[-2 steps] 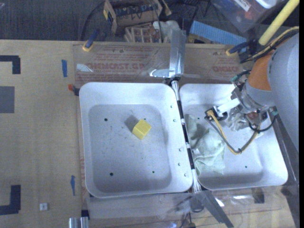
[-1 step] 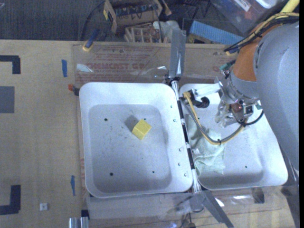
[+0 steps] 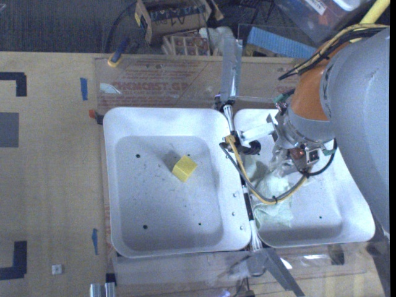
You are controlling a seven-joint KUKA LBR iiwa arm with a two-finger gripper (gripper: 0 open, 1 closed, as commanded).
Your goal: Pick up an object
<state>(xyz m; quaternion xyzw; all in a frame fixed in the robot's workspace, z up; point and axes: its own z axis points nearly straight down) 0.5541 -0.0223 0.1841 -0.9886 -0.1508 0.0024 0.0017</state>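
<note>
The gripper (image 3: 279, 166) hangs low in the right bin (image 3: 346, 218), above pale clutter (image 3: 272, 197); its grasp cannot be told; a yellow block (image 3: 184, 167) lies mid-left bin (image 3: 124, 135).

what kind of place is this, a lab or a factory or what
Most likely a robotics lab or test workshop. A grey arm with an orange band reaches over two shallow white plastic bins on a plywood bench; one bin holds a small yellow block, and cardboard boxes and loose cables clutter the floor behind.
</note>
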